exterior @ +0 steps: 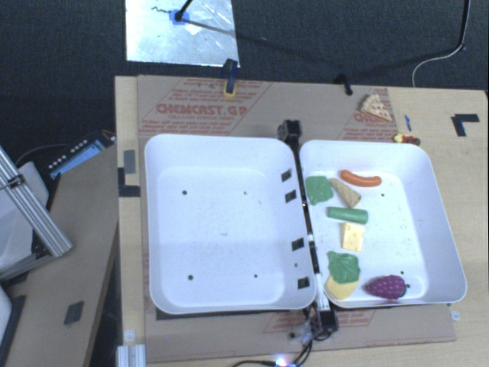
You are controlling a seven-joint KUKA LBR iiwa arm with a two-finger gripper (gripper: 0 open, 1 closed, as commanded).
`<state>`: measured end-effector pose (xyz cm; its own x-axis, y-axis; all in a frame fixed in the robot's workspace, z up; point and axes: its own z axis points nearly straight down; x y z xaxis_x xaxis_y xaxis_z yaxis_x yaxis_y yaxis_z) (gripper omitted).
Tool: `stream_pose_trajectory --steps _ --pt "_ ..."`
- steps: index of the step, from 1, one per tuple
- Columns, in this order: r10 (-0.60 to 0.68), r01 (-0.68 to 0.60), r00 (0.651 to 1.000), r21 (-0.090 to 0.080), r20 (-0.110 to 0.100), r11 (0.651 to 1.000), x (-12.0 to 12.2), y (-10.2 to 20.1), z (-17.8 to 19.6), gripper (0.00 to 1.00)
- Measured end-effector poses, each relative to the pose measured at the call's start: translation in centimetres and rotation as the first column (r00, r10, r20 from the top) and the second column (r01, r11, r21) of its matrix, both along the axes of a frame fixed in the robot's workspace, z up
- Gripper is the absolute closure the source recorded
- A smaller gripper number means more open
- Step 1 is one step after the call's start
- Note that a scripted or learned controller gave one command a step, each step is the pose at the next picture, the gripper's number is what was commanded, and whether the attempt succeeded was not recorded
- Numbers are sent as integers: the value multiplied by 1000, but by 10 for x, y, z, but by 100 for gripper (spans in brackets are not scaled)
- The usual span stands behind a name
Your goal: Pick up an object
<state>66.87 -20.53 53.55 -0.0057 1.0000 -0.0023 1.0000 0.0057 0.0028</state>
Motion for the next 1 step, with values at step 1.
stream_pose_trajectory --steps 1 --pt "0 0 1000 0 0 1000 0 0 0 100"
